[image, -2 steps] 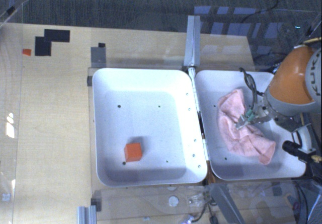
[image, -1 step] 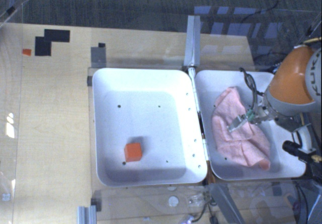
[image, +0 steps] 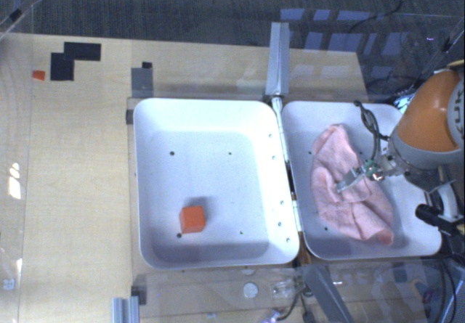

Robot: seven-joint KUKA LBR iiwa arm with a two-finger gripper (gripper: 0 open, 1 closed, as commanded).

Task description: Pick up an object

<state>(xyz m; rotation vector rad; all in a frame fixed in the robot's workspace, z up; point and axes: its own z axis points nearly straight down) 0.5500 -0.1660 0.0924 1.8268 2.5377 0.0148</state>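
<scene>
A crumpled pink cloth (image: 347, 187) lies in the right bin (image: 305, 140), stretching from its upper middle down to its lower right. My gripper (image: 354, 178) reaches in from the right and sits low over the middle of the cloth, its tips touching or pressing into the fabric. A small orange block (image: 192, 219) rests in the left bin (image: 207, 122), near its lower left part, far from the gripper.
The arm's orange band (image: 429, 122) and grey wrist hang over the right bin's right side. A metal divider post (image: 277, 60) stands between the bins at the back. Black markers (image: 71, 59) lie on the wooden bench at the far left.
</scene>
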